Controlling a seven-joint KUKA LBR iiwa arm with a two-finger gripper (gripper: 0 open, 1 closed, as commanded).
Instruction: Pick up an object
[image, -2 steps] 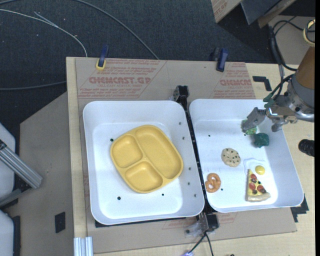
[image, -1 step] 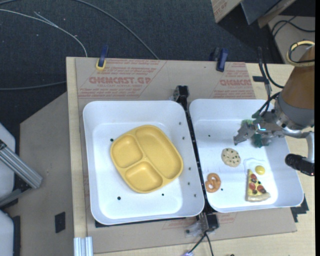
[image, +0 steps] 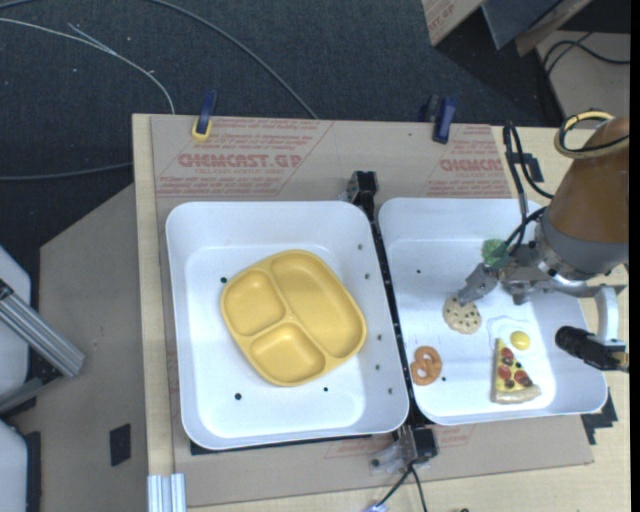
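While hovering right of centre, just above the cookie (image: 462, 317): approach step, fingers (image: 478, 288) apart, unladen; next, lower and close.

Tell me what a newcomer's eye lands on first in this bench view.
First, the yellow divided plate, large and bright in the middle of the left bin. Next, the grey arm with its orange band reaching in over the right bin, its gripper just above a cookie. Near that bin's front lie a pretzel and a pizza slice.
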